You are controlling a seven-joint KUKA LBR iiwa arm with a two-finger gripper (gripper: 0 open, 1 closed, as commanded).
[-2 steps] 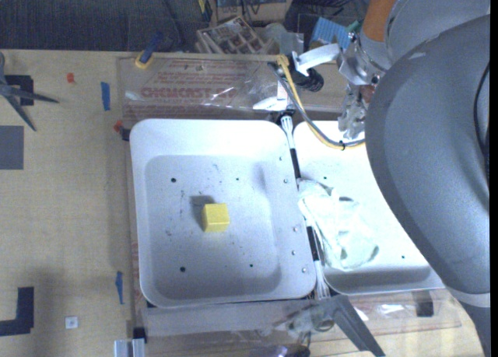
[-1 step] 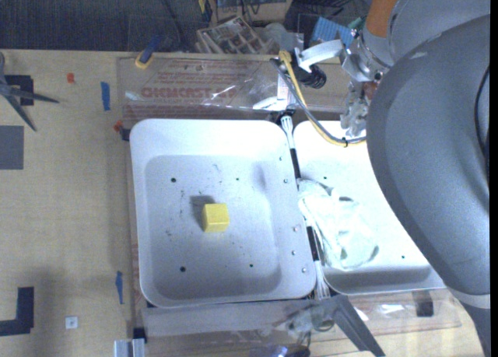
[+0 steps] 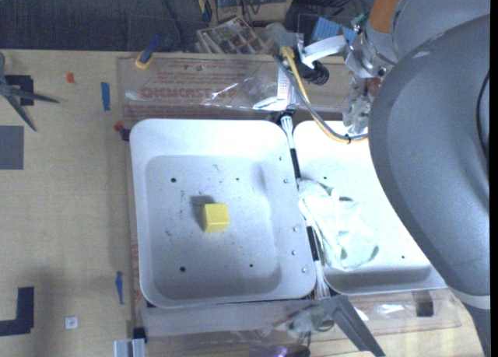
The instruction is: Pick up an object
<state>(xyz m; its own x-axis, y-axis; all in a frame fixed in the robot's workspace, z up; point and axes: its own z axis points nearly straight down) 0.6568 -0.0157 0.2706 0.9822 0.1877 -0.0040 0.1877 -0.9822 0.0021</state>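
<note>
Faintly, red unreadable lettering on plastic sheet (image 3: 206, 83), yellow block (image 3: 215, 217)

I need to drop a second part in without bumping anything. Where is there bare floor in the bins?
The left bin is mostly bare: open floor all around the yellow block. The right bin is crowded: clear crumpled plastic against its left wall, and the grey arm covers its right side.
</note>
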